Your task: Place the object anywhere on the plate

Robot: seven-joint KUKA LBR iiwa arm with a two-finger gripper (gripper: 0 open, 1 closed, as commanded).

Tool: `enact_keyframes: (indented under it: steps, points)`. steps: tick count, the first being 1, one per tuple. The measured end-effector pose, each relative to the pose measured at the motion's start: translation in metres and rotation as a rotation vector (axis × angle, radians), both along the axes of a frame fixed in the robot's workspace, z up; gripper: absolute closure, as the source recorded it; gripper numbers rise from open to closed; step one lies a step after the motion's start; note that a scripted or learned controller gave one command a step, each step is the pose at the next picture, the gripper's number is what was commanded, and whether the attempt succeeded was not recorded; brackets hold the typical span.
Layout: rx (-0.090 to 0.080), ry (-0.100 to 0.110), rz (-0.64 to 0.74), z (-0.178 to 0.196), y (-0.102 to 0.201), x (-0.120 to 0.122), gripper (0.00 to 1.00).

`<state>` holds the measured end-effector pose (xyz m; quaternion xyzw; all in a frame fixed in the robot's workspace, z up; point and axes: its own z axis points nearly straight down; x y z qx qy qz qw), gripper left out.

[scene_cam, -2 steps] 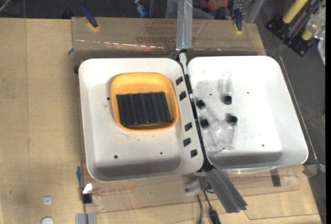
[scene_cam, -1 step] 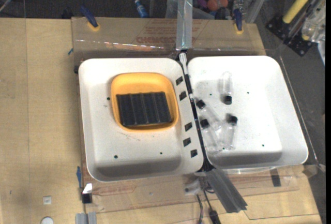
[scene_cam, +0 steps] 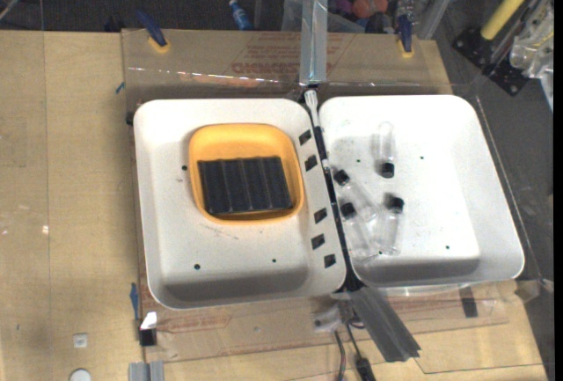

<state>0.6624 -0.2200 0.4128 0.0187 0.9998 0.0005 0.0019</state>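
Two shallow white bins sit side by side on the wooden table (scene_cam: 62,194). In the left bin (scene_cam: 158,194) lies an orange plate (scene_cam: 242,133) with rounded corners, set towards the far side of the bin. A dark ribbed slab (scene_cam: 244,185) rests flat on the plate, covering most of its floor and lying inside its rim, its long side running left to right. The right bin (scene_cam: 457,177) holds several clear pieces with black caps (scene_cam: 384,221), scattered in its left half, near the divider between the bins; they are too faint to tell apart. Whether the pincer is released or clenched cannot be told.
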Motion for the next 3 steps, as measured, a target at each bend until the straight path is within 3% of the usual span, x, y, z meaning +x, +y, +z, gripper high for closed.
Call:
enact_keyframes:
  steps: [1, 2, 3]
  points:
    - [0.001, 0.000, -0.054, -0.019, -0.004, 0.002, 1.00]
    - [-0.003, -0.007, 0.112, 0.012, 0.000, 0.003, 1.00]
    - [-0.004, -0.007, 0.491, 0.024, -0.001, 0.006, 1.00]
